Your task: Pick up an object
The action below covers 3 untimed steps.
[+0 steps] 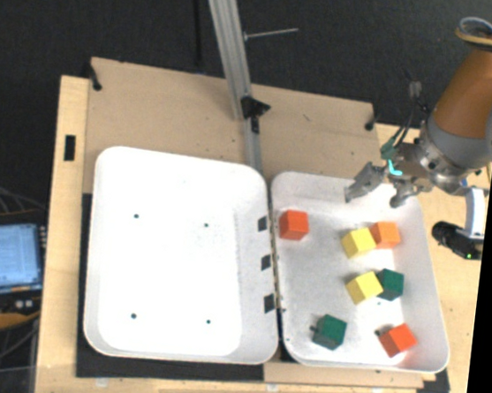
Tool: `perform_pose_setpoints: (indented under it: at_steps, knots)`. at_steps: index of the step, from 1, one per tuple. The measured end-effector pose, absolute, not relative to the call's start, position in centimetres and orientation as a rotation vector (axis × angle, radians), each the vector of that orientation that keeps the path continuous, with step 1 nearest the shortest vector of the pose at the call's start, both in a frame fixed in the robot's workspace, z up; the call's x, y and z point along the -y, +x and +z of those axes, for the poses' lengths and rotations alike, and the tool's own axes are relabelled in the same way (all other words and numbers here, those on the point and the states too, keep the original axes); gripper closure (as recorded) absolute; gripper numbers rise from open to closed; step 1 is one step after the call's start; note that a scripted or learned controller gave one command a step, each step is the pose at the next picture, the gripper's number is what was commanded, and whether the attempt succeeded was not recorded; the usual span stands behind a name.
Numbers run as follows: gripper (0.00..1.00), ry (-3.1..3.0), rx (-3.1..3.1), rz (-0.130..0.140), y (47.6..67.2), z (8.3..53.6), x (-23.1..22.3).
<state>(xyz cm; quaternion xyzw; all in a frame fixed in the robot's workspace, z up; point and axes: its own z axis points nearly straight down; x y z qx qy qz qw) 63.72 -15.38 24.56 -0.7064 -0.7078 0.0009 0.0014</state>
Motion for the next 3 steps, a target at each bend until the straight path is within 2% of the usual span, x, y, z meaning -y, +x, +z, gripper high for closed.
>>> perform_pose_setpoints:
  at_steps: [1, 2, 3]
  knots:
    - [0.0, -2.218, 2.227, 0.001, 63.8, 24.8, 15.4]
    - [0.0, -2.22, 2.219, 0.007, 63.0, 18.8, 15.5]
    - [0.0, -2.223, 2.22, 0.006, 63.2, 14.5, 16.1]
